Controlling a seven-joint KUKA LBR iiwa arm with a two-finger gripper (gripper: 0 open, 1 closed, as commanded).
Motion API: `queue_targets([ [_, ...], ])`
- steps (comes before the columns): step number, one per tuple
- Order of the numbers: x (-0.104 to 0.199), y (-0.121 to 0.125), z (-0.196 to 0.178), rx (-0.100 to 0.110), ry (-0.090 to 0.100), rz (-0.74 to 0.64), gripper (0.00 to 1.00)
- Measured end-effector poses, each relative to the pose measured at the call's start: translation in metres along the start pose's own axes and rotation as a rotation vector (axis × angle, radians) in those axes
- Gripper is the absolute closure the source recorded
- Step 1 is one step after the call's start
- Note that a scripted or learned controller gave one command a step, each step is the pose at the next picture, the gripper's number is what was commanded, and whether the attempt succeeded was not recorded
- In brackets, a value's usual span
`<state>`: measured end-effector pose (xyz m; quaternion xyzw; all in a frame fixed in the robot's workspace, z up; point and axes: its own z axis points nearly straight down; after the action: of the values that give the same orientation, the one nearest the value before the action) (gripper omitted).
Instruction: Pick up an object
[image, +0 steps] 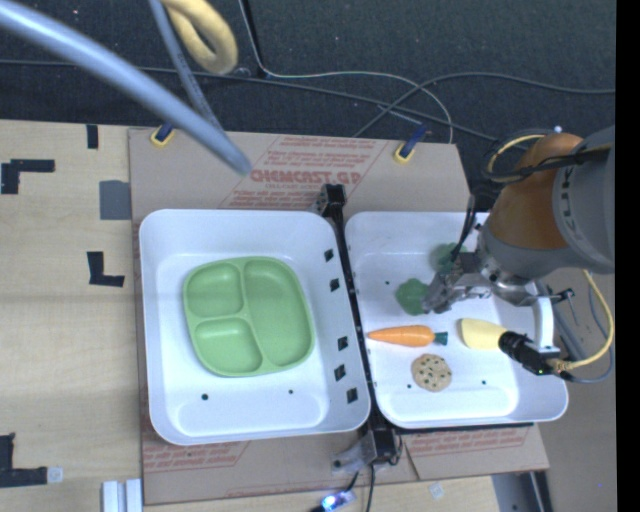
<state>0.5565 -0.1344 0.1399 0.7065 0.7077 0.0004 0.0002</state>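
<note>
— Which one do you reckon it's after? The gripper (440, 296) is right down in the right-hand bin (395, 235), and the green lump (411, 295) sits just beside its tip, on the side away from the arm.

— That would be my guess too. It looks like a soft toy vegetable, rounded and probably light. I'd expect it to squash a little and roll if nudged, so a pinch across its middle seems safest.

— Is it holding it already?

— Can't tell. The tip is a dark tangle from here, and I can't make out whether it's spread or pinched, or whether anything sits between.

— And the rest?

— Just below the gripper lies a carrot (400, 337), long and smooth; I'd take that across its thick part, since the taper would likely slip. Further below is a cookie (431, 372), flat against the floor, awkward to get under. Back toward the arm there's a pale yellow wedge (481, 333), and another green piece (443, 258) just above the gripper.

— The other bin?

— Well off to the far side from the arm, the left-hand bin (160, 250) holds a green divided plate (246, 315).

— Any writing?

— Red print on the cardboard (300, 165) beyond the bins. I read something like "CHEMCAST GP"; the smaller lines are too blurred.
</note>
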Motion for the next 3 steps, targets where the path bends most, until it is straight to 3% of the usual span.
queue_targets([
  [2, 0.006, -0.010, -0.119, -0.004, -0.001, -0.001, 1.00],
  [3, 0.065, -0.008, -0.104, 0.002, 0.001, -0.005, 1.00],
])
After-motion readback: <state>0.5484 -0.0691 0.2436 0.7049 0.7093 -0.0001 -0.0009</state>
